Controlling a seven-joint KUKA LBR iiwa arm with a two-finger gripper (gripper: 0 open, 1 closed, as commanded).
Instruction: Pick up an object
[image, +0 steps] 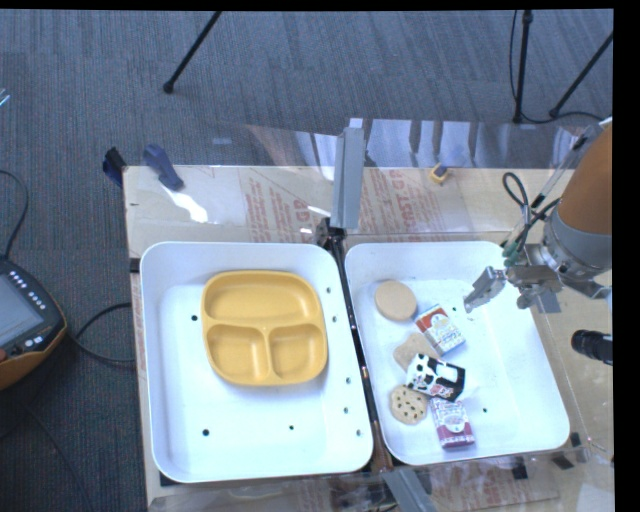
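While arm (585, 215) reaches in over right bin (520, 390), claw (484, 290) hangs above it, grip state unclear

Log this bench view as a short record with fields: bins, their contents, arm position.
left bin: holds a yellow divided plate
right bin: round tan cookie, red-and-white carton, tan cracker, black-and-white carton, chocolate chip cookie, second red-and-white carton
arm: reaches in from the right
hand: over the right bin's upper right area, right of the round tan cookie, nothing seen in it
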